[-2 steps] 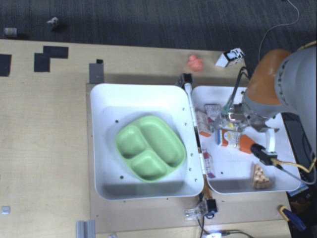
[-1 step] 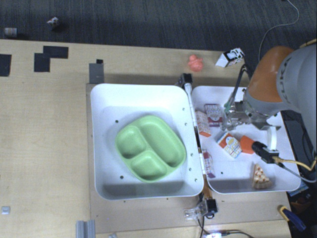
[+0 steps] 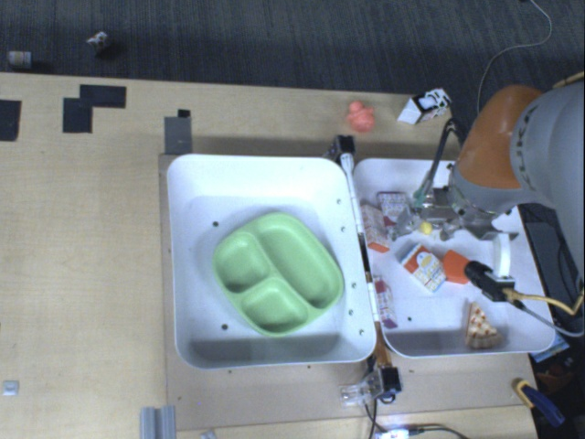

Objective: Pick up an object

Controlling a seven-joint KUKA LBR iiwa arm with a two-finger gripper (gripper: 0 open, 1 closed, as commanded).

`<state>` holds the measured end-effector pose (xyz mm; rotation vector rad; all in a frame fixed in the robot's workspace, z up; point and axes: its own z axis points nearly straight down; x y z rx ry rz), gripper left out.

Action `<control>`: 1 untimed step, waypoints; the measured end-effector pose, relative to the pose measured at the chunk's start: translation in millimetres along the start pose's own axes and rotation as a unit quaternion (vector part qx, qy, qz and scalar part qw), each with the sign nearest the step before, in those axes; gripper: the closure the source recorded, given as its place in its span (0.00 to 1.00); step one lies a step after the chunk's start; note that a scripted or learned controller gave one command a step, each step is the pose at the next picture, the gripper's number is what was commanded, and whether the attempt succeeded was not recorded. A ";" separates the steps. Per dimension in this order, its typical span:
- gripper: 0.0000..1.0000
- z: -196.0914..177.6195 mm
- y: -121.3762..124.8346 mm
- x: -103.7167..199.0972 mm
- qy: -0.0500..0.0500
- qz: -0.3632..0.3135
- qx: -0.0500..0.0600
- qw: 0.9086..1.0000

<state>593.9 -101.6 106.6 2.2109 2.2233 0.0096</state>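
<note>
On the pale wooden bench [image 3: 82,245] before dark carpet [image 3: 228,16], two white bins [image 3: 183,245]; finger state unclear.

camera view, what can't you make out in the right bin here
- Gripper: blurred and partly under the arm, so its state cannot be told.
- Right bin: its upper right part is hidden by the arm.
- Small packets near the divider: too small and blurred to identify.
- Orange and white carton: its print is too small to read.
</note>
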 end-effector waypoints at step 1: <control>1.00 -11.0 1.4 0.9 0.000 -0.001 -0.002 1.000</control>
